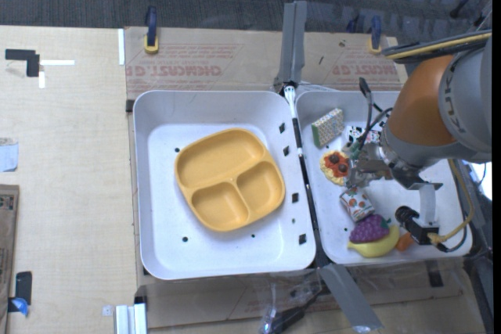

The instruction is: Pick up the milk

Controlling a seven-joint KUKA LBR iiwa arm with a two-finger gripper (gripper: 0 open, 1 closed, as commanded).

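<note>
The milk (358,205) is a small white carton with red print, lying tilted in the right bin (446,209) near its front left. My gripper (362,173) hangs just behind and above the carton, at the end of the grey arm with the orange band (419,109) that reaches in from the right. The carton's top end lies right under the gripper tip, and I cannot tell whether they touch.
In the right bin lie a speckled sponge-like block (328,127), a round pizza toy (336,165), purple grapes (369,229), a yellow banana (374,247) and a small orange piece (403,242). The left bin (156,176) holds a yellow divided plate (228,178).
</note>
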